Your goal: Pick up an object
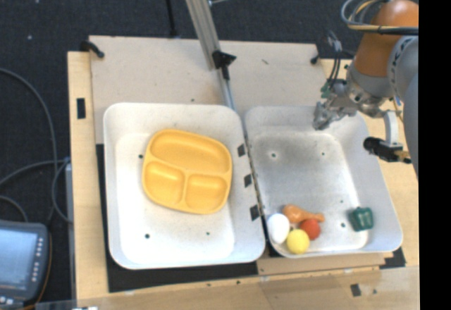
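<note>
The claw point(323, 118) hangs over the far rim of the right bin point(310, 160), near that bin's far right corner; whether it is spread or pressed together I cannot tell, and nothing shows in its grip. The objects lie well apart from it, along the right bin's near edge: a white egg point(278, 227), a yellow ball point(298, 241), a red piece point(311, 229) and an orange piece point(297, 214) clustered at the near left corner, touching one another, and a green piece point(361, 218) alone toward the near right corner. A yellow divided tray point(187, 170) sits in the left bin point(127, 231) on the worktop point(155, 69).
</note>
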`<state>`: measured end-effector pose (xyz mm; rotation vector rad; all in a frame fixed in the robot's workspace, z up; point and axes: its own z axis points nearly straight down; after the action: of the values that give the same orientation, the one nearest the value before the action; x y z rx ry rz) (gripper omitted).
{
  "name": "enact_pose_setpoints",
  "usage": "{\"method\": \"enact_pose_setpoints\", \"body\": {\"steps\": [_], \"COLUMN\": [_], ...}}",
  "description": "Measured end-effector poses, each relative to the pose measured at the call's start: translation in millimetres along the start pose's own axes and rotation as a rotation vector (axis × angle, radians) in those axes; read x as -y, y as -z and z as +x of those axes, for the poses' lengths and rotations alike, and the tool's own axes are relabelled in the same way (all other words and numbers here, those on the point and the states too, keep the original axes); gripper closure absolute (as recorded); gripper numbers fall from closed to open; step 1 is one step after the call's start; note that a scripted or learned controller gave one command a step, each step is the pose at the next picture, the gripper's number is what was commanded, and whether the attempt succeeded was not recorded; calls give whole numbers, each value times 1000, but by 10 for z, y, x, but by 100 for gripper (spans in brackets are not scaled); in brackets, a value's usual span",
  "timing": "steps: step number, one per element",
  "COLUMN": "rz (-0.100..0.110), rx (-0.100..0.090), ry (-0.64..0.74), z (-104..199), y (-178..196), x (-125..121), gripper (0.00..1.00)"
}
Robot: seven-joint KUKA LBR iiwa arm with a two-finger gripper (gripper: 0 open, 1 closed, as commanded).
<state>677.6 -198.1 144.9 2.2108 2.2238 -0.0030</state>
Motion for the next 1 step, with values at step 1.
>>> {"method": "enact_pose_setpoints", "body": {"steps": [1], "rz": [-4], "rx": [-3], "ry": [-2], "z": [38], "y": [476], "x": [-59], "gripper": [100]}}
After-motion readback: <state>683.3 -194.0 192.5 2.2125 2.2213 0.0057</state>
